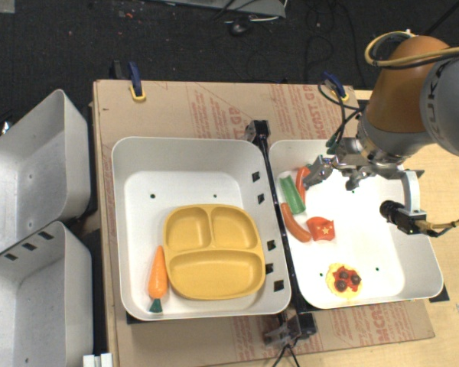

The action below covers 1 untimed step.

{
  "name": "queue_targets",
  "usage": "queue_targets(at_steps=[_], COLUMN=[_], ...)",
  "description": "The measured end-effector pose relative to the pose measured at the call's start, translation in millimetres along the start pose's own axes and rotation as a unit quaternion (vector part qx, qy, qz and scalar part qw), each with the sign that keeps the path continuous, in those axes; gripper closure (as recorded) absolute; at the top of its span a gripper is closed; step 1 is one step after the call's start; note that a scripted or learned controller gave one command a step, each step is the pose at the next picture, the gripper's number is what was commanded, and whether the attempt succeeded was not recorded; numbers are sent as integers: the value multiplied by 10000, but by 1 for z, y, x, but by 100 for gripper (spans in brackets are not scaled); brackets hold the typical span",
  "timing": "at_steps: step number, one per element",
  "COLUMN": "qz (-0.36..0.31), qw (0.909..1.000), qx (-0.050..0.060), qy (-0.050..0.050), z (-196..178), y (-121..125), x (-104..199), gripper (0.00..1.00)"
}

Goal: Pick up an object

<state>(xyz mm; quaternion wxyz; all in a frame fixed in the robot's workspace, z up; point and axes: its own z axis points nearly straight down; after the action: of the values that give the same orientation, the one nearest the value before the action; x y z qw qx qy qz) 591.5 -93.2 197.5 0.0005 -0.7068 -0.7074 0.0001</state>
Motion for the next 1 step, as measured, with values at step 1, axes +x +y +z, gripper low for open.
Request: queue_targets(at_steps=[1], qz=[12], qw=[10000], qx=[22], qy=[-2], z=[63], y=[2], x=[-4], gripper=[0])
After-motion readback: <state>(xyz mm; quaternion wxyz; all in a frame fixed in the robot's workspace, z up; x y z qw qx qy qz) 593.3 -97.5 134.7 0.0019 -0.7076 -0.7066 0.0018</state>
